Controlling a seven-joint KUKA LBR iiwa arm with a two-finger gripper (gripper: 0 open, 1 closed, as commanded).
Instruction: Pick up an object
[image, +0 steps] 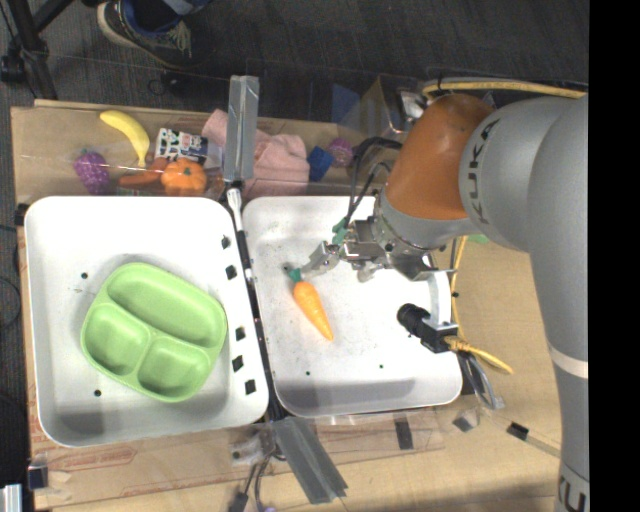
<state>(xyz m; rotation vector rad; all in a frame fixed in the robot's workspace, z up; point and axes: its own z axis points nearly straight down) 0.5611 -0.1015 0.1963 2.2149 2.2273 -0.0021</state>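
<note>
Along the far edge of my wooden bench (505, 300), starting at its left corner, lie a purple bunch of grapes (92, 170), a banana (127, 133), a small orange pumpkin (183, 177), a printed card (180, 146) and a pink cloth (270, 158), with dark carpet (330, 40) beyond them. The left bin (60, 250) holds a green divided plate (153, 329) lying flat near its middle. A grey post (240, 125) stands up at the far end of the seam between the bins. The right bin (350, 385) carries a toy carrot (311, 307) lying a little left of its centre, green top toward the far edge, orange tip toward the near one. My gripper (322, 258) hangs low over that bin, just beyond and right of the carrot's green end; the carrot is not between my fingers, and whether they are spread or closed I cannot tell. My arm (500, 160) reaches in over the bin's right edge.
</note>
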